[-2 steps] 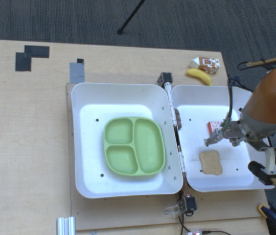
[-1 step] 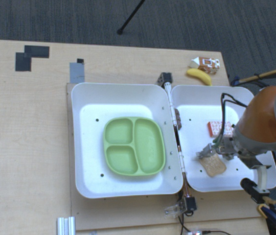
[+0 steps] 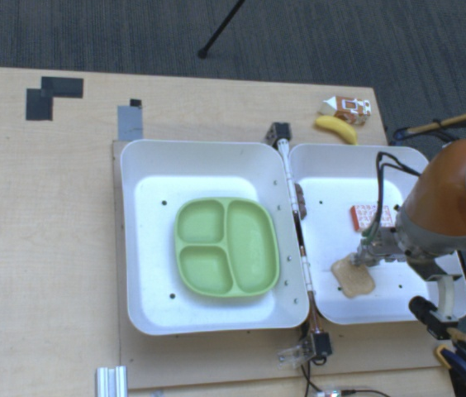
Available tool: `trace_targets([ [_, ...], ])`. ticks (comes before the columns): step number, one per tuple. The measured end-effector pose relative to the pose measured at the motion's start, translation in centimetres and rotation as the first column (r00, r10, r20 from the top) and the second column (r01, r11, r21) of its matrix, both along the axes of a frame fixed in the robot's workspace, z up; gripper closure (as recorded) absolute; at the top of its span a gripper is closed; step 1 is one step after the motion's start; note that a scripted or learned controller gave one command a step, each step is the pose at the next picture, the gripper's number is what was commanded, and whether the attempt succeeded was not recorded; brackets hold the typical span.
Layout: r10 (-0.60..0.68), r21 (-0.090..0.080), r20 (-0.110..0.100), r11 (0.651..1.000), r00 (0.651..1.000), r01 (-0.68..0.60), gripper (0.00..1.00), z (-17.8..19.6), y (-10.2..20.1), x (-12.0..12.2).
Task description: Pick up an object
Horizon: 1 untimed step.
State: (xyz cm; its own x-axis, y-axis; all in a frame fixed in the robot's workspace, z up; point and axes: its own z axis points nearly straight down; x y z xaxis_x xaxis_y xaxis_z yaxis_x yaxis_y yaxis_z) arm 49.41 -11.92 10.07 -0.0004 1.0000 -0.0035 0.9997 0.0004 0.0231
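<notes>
- Looking down from the camera view: arm reaches in from the right over the right bin (image 3: 332, 168); gripper (image 3: 368, 253) sits low at the upper right edge of a tan, flattish object (image 3: 354, 278), apparently touching or just above it; jaw state cannot be told, the wrist hides it.
- Tan object lies on the right bin's floor, toward the near left part, well apart from the walls; judged the likely pick target since the gripper is placed right at it; not seen between the jaws, so no hold claimed.
- Orientation: outline is roughly rounded-rectangular; long axis appears to run from upper left to lower right, though only weakly longer than wide; no clear front end.
- Red-and-white packet (image 3: 369, 217) lies just beyond the gripper, partly under the arm; a possible alternative target.
- Left bin (image 3: 146, 222) holds a green three-compartment tray (image 3: 226, 247), centred, lying flat; not involved.
- Banana (image 3: 335, 127) and small carton (image 3: 349, 107) rest on the bench beyond the bins, out of play.
</notes>
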Motion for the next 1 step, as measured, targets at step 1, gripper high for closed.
trace_targets([
  [1,0.000,0.001,-0.002,1.000,1.000,0.000,0.00,-0.07,0.02,-0.06],
])
